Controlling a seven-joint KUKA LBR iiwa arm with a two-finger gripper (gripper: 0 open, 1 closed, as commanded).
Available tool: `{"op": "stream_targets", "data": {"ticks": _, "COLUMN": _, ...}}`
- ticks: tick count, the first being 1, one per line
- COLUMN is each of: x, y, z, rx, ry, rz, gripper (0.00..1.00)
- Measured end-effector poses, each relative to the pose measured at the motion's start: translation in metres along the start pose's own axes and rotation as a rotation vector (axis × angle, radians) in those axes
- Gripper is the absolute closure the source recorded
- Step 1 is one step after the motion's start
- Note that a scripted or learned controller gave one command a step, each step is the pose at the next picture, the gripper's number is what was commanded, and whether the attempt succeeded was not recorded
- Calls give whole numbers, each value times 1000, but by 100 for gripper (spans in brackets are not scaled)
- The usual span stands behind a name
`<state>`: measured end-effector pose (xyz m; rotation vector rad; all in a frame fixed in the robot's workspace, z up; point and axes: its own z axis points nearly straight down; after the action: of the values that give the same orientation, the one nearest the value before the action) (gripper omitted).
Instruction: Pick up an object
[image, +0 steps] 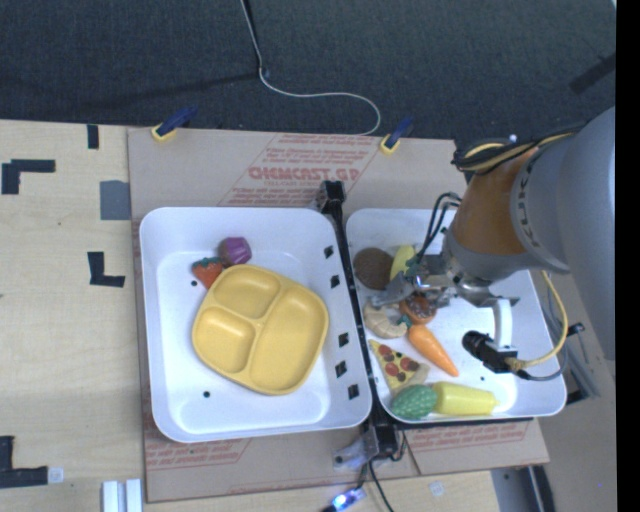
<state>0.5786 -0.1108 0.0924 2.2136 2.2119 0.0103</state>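
Observation:
My gripper (414, 296) is down in the right bin (520, 300), at its left-middle, among the toy food. It sits just above a tan pastry (382, 320) and the top of an orange carrot (433, 346). A brown round cookie (372, 266) and a yellow-green piece (402, 260) lie just behind it. A pizza slice (398, 366) and a corn cob with green husk (445, 400) lie near the bin's front. Whether anything is gripped is hidden by the wrist.
The left bin (170, 380) holds a yellow divided plate (262, 328), with a purple toy (235, 249) and a red toy (208, 270) at its far corner. A black divider (345, 290) runs between the bins. Cables hang off the arm at the right.

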Motion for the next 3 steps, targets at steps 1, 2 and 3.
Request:
{"op": "stream_targets", "data": {"ticks": 1, "x": -5, "y": 3, "z": -11, "rx": -12, "ry": -12, "rz": 1, "gripper": 100}}
{"op": "stream_targets", "data": {"ticks": 2, "x": -7, "y": 10, "z": -53, "rx": 16, "ry": 4, "rz": -2, "gripper": 100}}
{"op": "stream_targets", "data": {"ticks": 3, "x": -7, "y": 3, "z": -109, "rx": 15, "ry": 4, "rz": -2, "gripper": 100}}
